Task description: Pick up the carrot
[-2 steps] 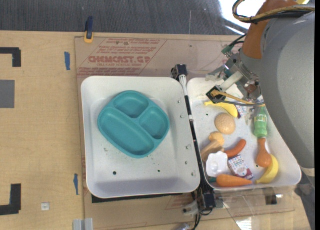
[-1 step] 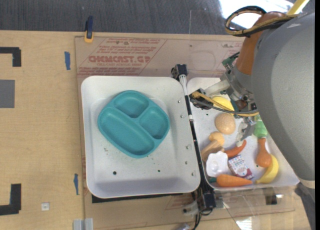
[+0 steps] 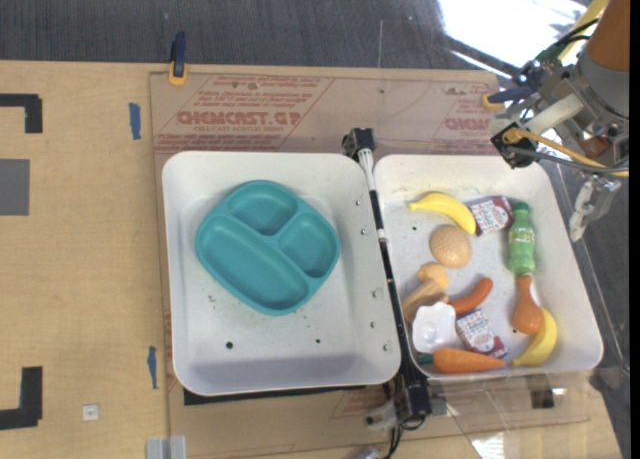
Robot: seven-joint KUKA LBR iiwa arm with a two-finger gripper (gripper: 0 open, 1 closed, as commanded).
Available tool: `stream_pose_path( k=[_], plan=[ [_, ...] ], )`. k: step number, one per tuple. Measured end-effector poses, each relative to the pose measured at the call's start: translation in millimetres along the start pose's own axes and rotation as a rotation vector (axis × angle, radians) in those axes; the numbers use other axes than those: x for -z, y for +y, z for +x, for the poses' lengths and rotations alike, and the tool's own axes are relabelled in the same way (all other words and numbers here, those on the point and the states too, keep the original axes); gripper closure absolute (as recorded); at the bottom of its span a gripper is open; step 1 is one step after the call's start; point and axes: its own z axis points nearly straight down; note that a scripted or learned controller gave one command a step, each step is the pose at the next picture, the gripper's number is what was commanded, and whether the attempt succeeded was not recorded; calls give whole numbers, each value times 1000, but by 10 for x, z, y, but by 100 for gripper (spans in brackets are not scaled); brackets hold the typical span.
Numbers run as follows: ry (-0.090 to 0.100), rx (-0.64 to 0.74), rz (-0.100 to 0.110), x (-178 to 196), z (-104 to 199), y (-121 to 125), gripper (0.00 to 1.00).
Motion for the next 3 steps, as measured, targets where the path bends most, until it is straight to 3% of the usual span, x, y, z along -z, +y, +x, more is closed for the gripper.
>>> stream_pose_path(
  k=[1,2,3],
  plan=[
    [-4,226,8,103,1003,-442,0],
    [-18,173,18,-609,1561,-1662,0],
    [2,308,3,706,1562,-1300,0]
  ],
)
